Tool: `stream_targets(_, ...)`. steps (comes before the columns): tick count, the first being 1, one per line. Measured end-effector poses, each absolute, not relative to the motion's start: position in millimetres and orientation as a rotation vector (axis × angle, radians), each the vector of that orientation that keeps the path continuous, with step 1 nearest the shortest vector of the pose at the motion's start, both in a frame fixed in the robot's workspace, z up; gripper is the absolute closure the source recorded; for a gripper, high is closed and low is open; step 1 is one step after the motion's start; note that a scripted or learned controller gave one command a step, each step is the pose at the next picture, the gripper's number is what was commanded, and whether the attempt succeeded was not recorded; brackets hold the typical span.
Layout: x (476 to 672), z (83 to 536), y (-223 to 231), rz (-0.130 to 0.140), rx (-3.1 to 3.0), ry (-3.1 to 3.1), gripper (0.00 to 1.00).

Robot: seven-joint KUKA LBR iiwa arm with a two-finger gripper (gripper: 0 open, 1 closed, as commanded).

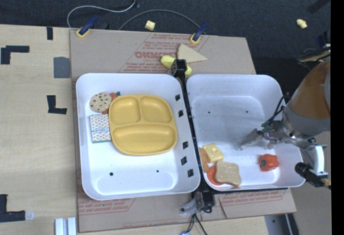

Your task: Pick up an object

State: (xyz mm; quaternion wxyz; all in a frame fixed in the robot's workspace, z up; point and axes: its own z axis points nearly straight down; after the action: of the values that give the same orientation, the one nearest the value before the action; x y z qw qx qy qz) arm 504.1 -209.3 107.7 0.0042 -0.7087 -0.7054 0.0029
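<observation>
Tomato [268, 162], red, is seen in the right bin [231, 84], just below the gripper [248, 141]; bread [228, 173] lies leftward. Whether the gripper is spread cannot be told.

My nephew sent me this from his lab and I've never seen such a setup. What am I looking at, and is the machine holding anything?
One camera looks down at a slant on a bench with two white bins. The grey arm with an orange band reaches in from the right; its hand hangs over the right bin, and nothing can be seen held in it. That bin holds toy food: a cheese piece, a bread slice and a red piece. The left bin holds a yellow divided plate, a cookie and a cracker.
</observation>
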Motion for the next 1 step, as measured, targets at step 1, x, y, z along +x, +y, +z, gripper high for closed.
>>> stream_targets(1,591.1,98.6,-93.9,-0.007,-2.205,-2.236,0.0)
